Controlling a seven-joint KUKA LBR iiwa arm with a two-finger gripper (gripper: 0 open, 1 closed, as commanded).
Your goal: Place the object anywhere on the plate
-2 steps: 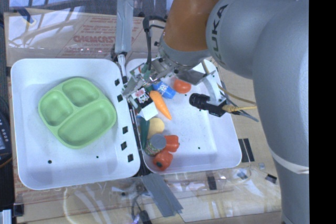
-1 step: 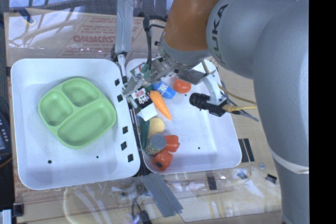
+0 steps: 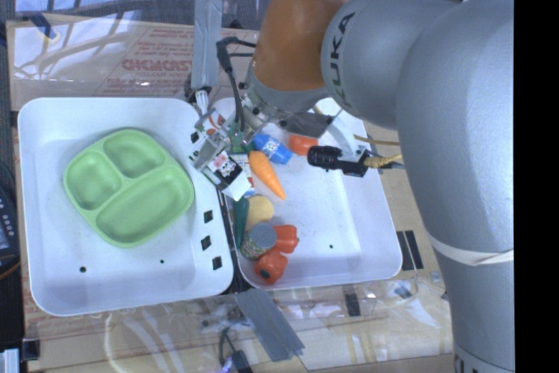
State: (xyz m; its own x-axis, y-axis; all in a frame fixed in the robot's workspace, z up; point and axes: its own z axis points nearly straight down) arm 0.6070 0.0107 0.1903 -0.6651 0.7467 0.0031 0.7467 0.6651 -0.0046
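Observation:
A green three-compartment plate (image 3: 129,186) lies in the left white bin (image 3: 52,275) with nothing on it. My gripper (image 3: 214,151) hangs over the wall between the two bins, at the right bin's near-left side, just right of the plate. An orange carrot (image 3: 266,175) lies right beside the gripper, with a blue and white item (image 3: 272,148) above it. Nothing shows clearly as held.
The right bin (image 3: 349,249) also holds a small orange-red piece (image 3: 304,144), a yellow rounded item (image 3: 258,210), a grey-topped round item (image 3: 259,238) and two red pieces (image 3: 278,253) in its front left corner. The arm's big grey body (image 3: 419,83) covers the bin's back right.

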